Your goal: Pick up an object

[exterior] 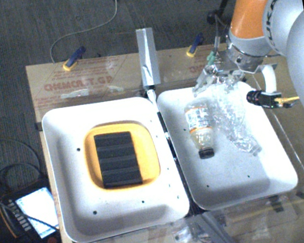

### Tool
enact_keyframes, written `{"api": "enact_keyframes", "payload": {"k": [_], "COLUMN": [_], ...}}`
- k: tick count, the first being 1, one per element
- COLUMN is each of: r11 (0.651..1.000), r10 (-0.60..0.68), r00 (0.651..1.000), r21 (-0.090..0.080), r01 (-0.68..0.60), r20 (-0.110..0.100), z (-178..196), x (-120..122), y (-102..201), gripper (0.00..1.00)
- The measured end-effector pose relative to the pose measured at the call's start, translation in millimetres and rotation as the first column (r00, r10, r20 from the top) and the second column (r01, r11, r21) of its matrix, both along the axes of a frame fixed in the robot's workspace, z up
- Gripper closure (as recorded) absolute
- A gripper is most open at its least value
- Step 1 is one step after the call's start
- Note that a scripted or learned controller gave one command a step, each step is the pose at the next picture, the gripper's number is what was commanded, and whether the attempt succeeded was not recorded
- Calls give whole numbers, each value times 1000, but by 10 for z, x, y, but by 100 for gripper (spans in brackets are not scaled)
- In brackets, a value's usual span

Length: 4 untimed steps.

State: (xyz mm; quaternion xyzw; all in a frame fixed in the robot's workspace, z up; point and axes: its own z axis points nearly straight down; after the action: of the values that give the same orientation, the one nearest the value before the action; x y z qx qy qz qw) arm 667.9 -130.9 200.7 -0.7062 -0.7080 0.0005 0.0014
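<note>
Bins sit side by side on the bench (47, 83), the left bin (69, 178) and the right bin (265, 180) touching along their inner rims. At the near edge of the bench only bare bin floor shows in both.

In the left bin, about midway between near and far rims, lies a yellow tray (148, 147) with a black ribbed block (117, 159) set inside it, lying flat.

In the right bin, the bottle (200, 127) lies on its side in the half nearer the centre divider, its dark cap pointing toward the near edge and its labelled body toward the far edge. Just beside it, on the side toward the right rim, a crumpled clear plastic wrap (233, 122) runs from the middle of the bin up to the far right corner; whether it touches the bottle cannot be told.

At that far right corner the hand (220, 75) hangs over the top end of the wrap, beyond and to the right of the bottle, apart from it. Clear plastic and glare crowd the fingertips, so I cannot tell whether the hand is released or clenched, nor whether the wrap is caught in it. The grey arm (291, 20) with its orange band rises behind, from the bench's right edge.

Beyond the bins, two clamps (74, 58) with blue and yellow handles sit at the far edge of the bench.
</note>
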Motion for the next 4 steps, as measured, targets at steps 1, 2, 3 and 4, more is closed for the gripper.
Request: {"api": "enact_keyframes", "payload": {"k": [1, 2, 3, 4], "r11": [996, 1000, 971, 970], "r10": [90, -4, 239, 241], "r00": [996, 1000, 971, 970], "r21": [-4, -1, 6, 5], "r01": [-90, 4, -239, -241], "r20": [2, 2, 26, 28], "z": [-972, -878, -1041, -952], "x": [-13, 4, -264, -255], "y": [68, -136, -629, -611], "gripper": [0, 0, 0, 100]}}
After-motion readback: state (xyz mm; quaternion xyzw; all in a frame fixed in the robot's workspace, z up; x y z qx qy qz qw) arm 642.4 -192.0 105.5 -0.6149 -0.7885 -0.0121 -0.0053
